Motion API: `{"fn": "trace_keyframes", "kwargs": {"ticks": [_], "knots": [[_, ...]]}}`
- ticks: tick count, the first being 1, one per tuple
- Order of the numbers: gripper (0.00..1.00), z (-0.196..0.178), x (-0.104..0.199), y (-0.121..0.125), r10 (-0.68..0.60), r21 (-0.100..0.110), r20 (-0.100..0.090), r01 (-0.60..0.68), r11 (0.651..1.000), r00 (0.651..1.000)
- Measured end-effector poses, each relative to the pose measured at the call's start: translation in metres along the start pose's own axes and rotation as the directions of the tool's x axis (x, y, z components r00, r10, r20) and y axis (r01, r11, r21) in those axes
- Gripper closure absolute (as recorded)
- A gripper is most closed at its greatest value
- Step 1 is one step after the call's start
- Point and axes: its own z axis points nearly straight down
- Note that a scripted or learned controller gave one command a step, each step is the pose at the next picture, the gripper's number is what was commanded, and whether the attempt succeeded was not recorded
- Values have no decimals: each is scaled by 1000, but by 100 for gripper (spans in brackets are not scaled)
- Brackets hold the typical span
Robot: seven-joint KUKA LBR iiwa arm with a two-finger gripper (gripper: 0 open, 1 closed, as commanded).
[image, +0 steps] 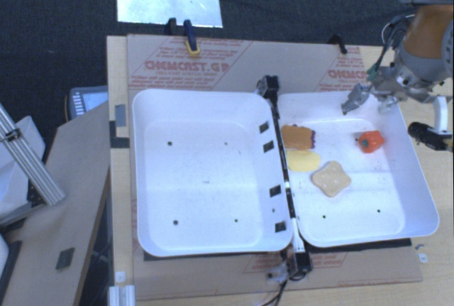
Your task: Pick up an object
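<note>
orange piece [369,141]: we see a small red-orange lump, centre right of frame, apart from the others
brown piece [298,137]: flat, centre of frame, touching yellow piece
yellow piece [303,161]: flat, pale, just below brown
tan piece [330,179]: lobed, flat, lower right of yellow

On the surface [213,56] I count two white bins: the left bin [142,155] and the right bin [404,205]. In the right bin I count four small objects: one orange-brown piece [297,137], one pale yellow piece [303,160], one beige piece [330,179] and one orange-red piece [369,141]. At the back edge of the surface I see one yellow clamp [191,42].
</note>
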Motion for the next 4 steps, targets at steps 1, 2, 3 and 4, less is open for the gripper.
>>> {"fn": "trace_keyframes", "kwargs": {"ticks": [1, 2, 3, 4], "knots": [[100, -12, 0, 1, -3, -4, 1, 3, 1000, 1000], [100, -45, 114, 13, -12, -4, -4, 12, 1000, 1000], [100, -184, 176, 14, -8, -16, -2, 8, 1000, 1000], [100, -182, 259, 12, -8, -2, -3, 8, 1000, 1000]]}}
